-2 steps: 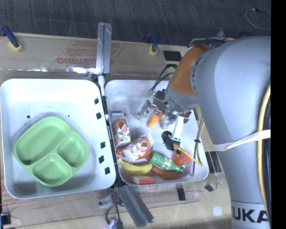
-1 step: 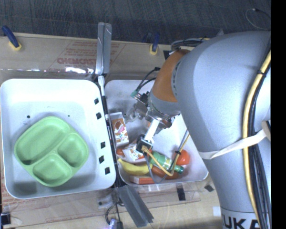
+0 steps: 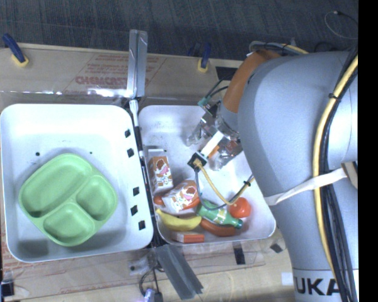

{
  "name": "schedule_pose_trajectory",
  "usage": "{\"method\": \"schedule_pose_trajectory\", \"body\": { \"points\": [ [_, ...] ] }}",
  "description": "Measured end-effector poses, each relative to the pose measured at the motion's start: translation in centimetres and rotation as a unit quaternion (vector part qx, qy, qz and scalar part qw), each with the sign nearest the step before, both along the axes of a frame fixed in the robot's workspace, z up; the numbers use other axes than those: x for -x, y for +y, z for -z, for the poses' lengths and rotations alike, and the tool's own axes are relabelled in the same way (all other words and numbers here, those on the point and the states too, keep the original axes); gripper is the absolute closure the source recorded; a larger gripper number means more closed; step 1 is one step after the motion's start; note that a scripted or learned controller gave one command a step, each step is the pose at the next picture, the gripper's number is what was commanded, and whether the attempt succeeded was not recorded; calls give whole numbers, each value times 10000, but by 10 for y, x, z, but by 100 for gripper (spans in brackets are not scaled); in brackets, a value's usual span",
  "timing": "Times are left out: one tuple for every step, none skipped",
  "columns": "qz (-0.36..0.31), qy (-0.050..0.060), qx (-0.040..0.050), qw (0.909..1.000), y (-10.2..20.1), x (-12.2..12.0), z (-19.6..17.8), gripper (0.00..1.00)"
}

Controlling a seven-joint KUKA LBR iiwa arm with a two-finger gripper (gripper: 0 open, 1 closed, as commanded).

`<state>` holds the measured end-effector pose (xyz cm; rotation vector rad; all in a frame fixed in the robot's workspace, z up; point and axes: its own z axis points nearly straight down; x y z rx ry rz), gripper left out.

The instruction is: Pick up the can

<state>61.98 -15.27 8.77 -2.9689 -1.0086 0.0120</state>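
What looks like the can [image 3: 160,172] is a small container with a brown and white label, lying near the left wall of the right bin [image 3: 167,119]. My gripper [image 3: 206,145] hangs over the middle of that bin, to the right of the can and a little behind it, apart from it. The grey arm with its orange band [image 3: 239,83] covers the bin's right side. I see nothing held in the gripper.
At the front of the right bin lie a red and white packet [image 3: 183,197], a banana [image 3: 179,220], a green bottle [image 3: 217,215], a red tomato [image 3: 240,207] and an orange block [image 3: 189,236]. The left bin [image 3: 25,121] holds a green divided plate [image 3: 68,199].
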Motion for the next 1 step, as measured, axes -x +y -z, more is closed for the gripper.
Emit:
{"method": "schedule_pose_trajectory", "body": {
  "points": [
    [1428,7,15,9898,2,-16,-24,0]
  ]
}}
